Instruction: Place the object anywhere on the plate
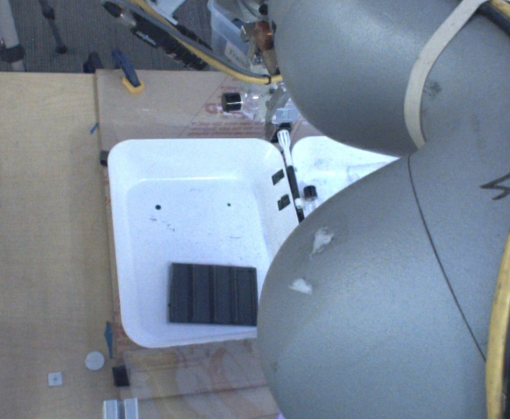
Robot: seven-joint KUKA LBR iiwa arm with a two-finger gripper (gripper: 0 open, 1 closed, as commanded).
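A flat, dark grey rectangular piece with lengthwise ribs (212, 294) lies in the left white bin (120, 234), near the bin's front wall and right of its middle. It lies flat with nothing touching it. The grey arm (395, 269) comes in from the right and is very close to the camera. Its thick links cover the lower right and upper right of the view. They hide nearly all of the right bin (338, 160), of which only a bright strip at the back left shows. I cannot tell what lies under the arm.
A thin rod with black clips (287, 182) runs along the rim between the two bins. The bare wooden bench (37, 234) spreads to the left. A small grey disc (94, 360) and small black bits lie near the left bin's front corner. Cables and a blue clamp (131, 80) sit at the back.
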